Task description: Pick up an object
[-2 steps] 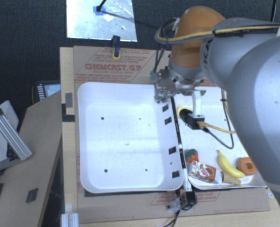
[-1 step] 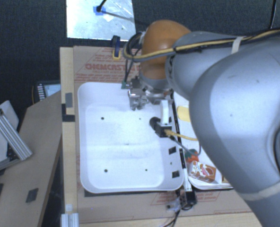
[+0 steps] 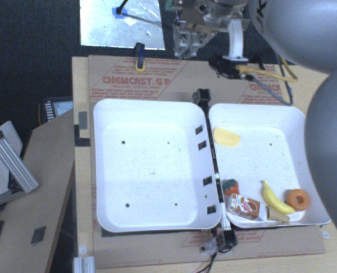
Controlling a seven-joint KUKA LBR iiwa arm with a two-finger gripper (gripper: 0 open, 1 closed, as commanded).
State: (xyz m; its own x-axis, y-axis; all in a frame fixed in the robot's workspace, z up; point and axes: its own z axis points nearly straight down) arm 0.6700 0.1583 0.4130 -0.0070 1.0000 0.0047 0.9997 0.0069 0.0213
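my gripper hangs high behind the right bin; i cannot tell how far it is parted, and nothing shows in it. the banana lies by that bin's near wall, between a packet and a donut. it looks light, firm and curved; i'd pinch across its middle. neighbours crowd it, while the bin's centre is open.
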